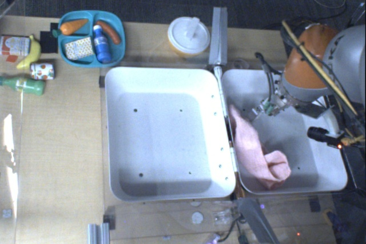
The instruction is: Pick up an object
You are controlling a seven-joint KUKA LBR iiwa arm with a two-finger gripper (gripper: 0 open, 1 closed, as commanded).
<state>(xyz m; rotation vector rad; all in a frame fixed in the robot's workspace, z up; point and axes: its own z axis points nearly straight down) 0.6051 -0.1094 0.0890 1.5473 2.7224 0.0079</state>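
A pink cloth point(255, 151) lies crumpled along the left side of the right bin point(309, 177), running from the upper left wall down to a bunched end near the bin's middle front. My gripper point(267, 108) hangs over the upper part of that bin, just above and to the right of the cloth's upper end. Nothing shows between its fingers. The grey arm with its orange band point(309, 57) reaches in from the right.
The left bin point(166, 134) sits beside the right one, with a metal divider point(217, 37) behind them. On the bench at back left stand a blue divided tray point(91, 37) of toy food, a white lidded cup point(189, 35), a banana point(30, 52), a can point(42, 71) and a green bottle point(23, 85).
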